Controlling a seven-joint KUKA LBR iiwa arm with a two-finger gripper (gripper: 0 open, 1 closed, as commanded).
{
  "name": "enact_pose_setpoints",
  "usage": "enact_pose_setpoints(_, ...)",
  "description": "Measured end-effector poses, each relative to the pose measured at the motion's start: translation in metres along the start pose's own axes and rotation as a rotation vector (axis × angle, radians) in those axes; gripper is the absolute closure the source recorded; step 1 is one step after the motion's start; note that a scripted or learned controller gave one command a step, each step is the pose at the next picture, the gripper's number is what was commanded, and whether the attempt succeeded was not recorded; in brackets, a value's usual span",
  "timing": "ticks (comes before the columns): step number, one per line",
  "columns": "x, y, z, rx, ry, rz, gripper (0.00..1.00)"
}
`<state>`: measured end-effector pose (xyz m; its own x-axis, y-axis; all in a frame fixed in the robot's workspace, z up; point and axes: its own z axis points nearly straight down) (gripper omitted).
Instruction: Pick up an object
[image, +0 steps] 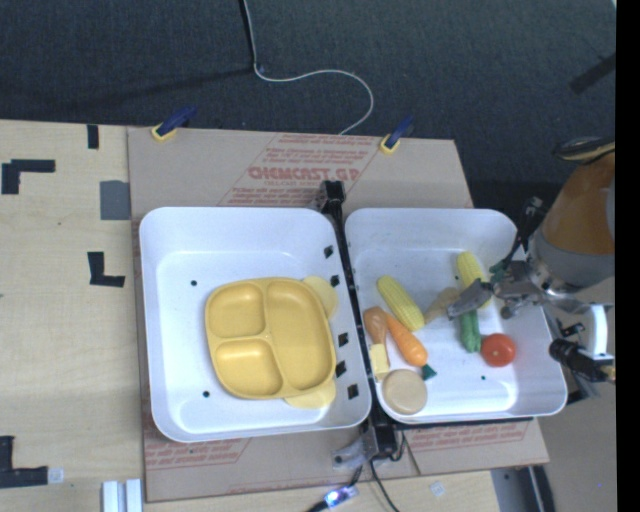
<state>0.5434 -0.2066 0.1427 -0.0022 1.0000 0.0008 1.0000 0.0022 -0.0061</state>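
Left bin (170, 300): sat at the 9 o'clock side of the bench and held a yellow divided plate (268, 335) with three compartments, lying flat near the bin's middle.
Yellow lid (322, 293): a paler yellow piece showed from under the plate at its 1 o'clock edge, and another bit at its 5 o'clock edge.
Right bin (420, 225): stood just beside the left bin, the two rims touching along the middle.
Corn cob (400, 302): lay slanted in the right bin's centre-left.
Carrot (405, 340): lay at 5 o'clock of the corn cob, just beside it.
Small corn (470, 268): lay toward 2 o'clock in the right bin, near the gripper.
Green vegetable (468, 332): lay upright in the view at 6 o'clock of the small corn.
Tomato (498, 349): sat just at 4 o'clock of the green vegetable, apart from the gripper.
Round tan piece (405, 392): rested at the right bin's 7 o'clock corner.
Arm (580, 215): reached in from 3 o'clock, over the right bin's rim.
Gripper (468, 300): hung low over the right bin between the small corn and the green vegetable; I could not tell whether it was spread or closed, and nothing was clearly seen within it.
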Motion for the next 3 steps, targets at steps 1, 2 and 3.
enact_pose_setpoints(1, 0.002, -0.001, 0.054, 0.0, 0.0, 0.0, 0.0)
enact_pose_setpoints(2, 0.001, 0.0, 0.041, -0.003, 0.0, 0.0, 1.0)
enact_pose_setpoints(3, -0.001, 0.003, -0.001, -0.009, -0.002, 0.001, 1.0)
